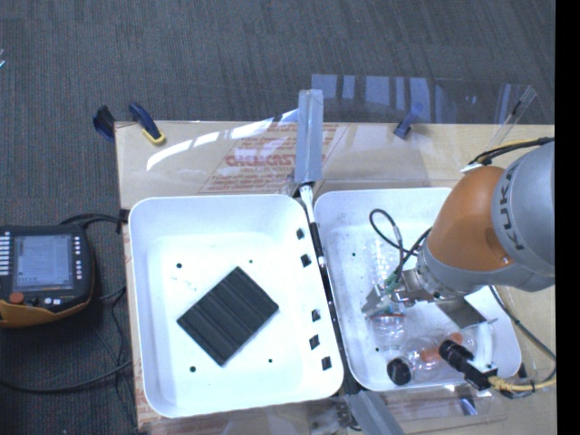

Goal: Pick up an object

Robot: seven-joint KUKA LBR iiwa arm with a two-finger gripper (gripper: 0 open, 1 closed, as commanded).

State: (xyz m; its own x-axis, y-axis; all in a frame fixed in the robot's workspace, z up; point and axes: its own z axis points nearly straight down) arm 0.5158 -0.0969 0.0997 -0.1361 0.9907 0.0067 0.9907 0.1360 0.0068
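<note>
My jaws (388, 299): down in the right bin (349, 216), their spread — I cannot tell.
Clear plastic object (391, 326): right beneath me, contact unclear.
Black ridged pad (227, 315): left bin (145, 243), well apart.

Bright, even light from overhead, and a soft picture.
Both white bins (145, 243) blow out near white, glare streaks the clear panel (272, 152), carpet (181, 43) stays dim.

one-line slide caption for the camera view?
KUKA arm's claw lowered over small clutter in the right bin; black ribbed pad lies in the left bin.
</note>
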